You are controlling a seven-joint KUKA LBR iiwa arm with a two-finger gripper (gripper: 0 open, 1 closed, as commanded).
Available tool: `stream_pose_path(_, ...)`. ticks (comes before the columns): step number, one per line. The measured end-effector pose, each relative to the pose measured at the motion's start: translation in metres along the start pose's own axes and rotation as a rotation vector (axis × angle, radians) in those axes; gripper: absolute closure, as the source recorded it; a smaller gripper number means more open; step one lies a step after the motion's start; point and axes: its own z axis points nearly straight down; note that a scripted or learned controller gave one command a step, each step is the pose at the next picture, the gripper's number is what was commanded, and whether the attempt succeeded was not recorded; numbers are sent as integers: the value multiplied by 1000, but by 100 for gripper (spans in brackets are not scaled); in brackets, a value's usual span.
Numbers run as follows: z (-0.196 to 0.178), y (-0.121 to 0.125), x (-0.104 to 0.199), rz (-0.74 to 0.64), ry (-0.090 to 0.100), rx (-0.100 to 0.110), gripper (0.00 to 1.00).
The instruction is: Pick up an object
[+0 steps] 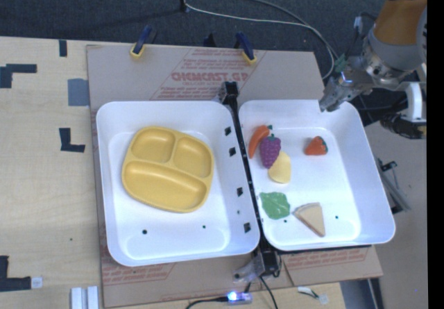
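Wedge of toy food [310,218] at lower right, strawberry [316,146] just below-left of gripper [330,102] at bin's [371,176] upper corner; finger state indiscernible.

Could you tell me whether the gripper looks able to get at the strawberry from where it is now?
Probably yes: the gripper hangs over the right bin's far rim, and the strawberry lies apart from the other toys with nothing over it.

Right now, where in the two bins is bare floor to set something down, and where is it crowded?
Left bin: a bare strip in front of the yellow tray. Right bin: bare along its right side, past the strawberry and the wedge. Crowded at the divider, around carrot, grapes, lemon piece.
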Motion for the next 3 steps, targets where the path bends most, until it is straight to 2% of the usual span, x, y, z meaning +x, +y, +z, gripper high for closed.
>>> stream_pose_path(1, -1, 11, 50, 0, 0, -1, 100)
stream_pose_path(2, 15, 11, 108, 0, 0, 1, 100)
stream_pose_path(3, 12, 10, 166, 0, 0, 0, 100)
